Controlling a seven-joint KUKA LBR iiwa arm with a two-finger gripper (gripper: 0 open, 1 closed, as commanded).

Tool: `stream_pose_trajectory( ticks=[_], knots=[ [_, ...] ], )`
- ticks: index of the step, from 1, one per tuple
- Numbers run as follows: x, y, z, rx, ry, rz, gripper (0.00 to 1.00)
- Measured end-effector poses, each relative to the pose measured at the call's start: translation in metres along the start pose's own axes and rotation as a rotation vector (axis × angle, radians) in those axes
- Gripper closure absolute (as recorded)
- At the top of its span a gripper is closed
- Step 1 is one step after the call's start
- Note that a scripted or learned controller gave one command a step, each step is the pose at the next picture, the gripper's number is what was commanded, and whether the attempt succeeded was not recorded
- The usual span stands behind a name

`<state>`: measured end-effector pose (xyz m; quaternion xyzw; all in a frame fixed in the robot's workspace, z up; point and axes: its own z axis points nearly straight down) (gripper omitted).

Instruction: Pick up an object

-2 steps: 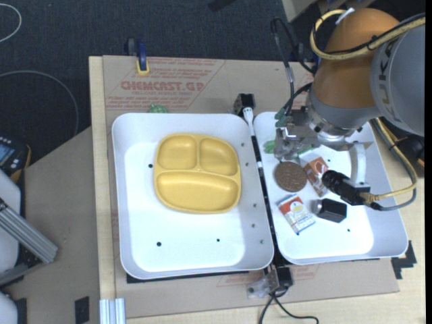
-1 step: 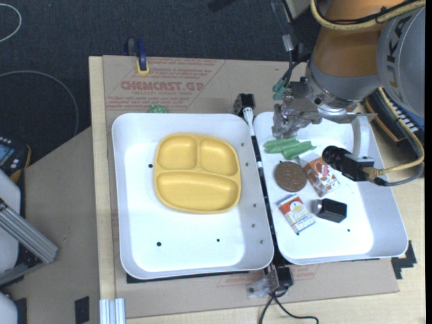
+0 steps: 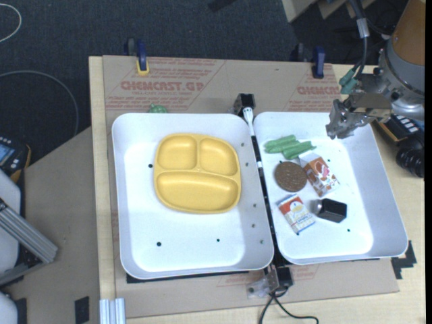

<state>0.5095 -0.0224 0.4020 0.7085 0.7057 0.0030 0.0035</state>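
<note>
Green bean pods [image 3: 289,145] lie flat near the tool [image 3: 339,128], whose grip I cannot tell.

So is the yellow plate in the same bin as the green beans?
No, the yellow plate sits in the left bin, while the green beans lie in the right bin.

Bright, even overhead light here; the left bin [image 3: 135,201] glows nearly blown-out white, with soft short shadows under the yellow tray [image 3: 198,173]. Focus is fair (slightly soft, grainy), and the dark floor [image 3: 61,19] stays dim.
</note>
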Motion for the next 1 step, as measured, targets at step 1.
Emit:
stream_pose_trajectory(
  ticks=[1],
  knots=[
    [0.0675,-0.0316,-0.0051,0.011,0.002,-0.009,1.00]
  ],
)
